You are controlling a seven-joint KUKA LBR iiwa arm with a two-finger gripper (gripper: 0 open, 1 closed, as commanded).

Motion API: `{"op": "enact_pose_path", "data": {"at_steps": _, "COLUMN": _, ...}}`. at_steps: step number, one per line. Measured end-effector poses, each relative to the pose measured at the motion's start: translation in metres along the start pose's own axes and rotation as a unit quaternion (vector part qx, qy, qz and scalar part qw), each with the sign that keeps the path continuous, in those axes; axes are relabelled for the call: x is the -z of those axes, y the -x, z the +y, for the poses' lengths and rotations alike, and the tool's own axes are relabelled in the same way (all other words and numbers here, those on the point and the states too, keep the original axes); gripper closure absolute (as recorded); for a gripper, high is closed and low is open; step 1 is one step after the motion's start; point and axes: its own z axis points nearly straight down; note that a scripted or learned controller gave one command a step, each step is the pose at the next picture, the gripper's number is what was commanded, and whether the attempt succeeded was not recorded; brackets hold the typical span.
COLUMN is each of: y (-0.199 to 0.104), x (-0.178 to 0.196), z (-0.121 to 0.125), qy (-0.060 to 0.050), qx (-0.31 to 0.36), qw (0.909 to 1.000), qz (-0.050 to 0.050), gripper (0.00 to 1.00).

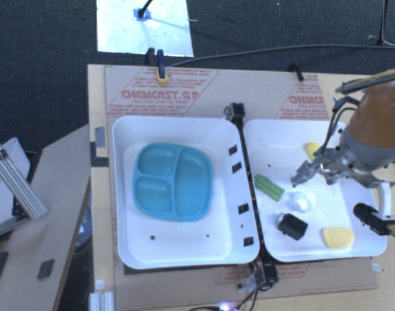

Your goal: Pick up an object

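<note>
Approach step: end effector, finger state indiscernible, hovers over the right bin near the white object; next, descent and closure

Claw low, seemingly open

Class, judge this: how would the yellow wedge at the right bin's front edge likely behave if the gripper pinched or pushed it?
The yellow wedge lies flat and broad, so it would probably slide, not roll. Its rounded edges suggest soft foam, likely light and squashy. The gripper hangs well behind it.
</note>
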Motion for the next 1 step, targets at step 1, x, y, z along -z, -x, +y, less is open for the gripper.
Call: {"op": "enact_pose_path", "data": {"at_steps": 1, "y": 0.0032, "x": -0.0624, "z": 0.0006, "qy": 0.000, "qx": 0.000, "qw": 1.0000, "qz": 0.000, "gripper": 0.00}}
